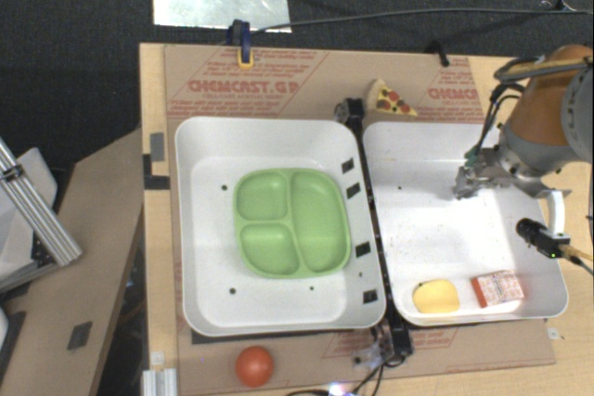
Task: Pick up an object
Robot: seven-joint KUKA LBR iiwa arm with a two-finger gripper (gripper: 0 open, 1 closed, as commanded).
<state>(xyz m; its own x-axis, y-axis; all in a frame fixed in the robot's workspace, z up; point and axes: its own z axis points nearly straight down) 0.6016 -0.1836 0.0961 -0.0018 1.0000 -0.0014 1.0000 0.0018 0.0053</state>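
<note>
Your surface (186,74) carries two white bins side by side. The left bin (200,162) holds one green divided plate (291,222) with three compartments, lying flat at the bin's centre. The right bin (418,162) holds two loose objects, both along its near edge: one yellow rounded object (435,296) toward the near-left corner, and one red and white packet (497,288) just beside it toward the near-right corner, the two close together but apart.

Outside the bins you have two further items on the surface: one pizza-slice toy (392,99) at the far edge, above the gap between the bins, and one red-orange ball (254,365) at the near edge, below the left bin.

Your single gripper (467,181) sits low over the right bin's far-right area, well apart from both objects at the near edge. Nothing is visible at its tip. Whether the fingers are open or closed, you cannot tell from this angle.
</note>
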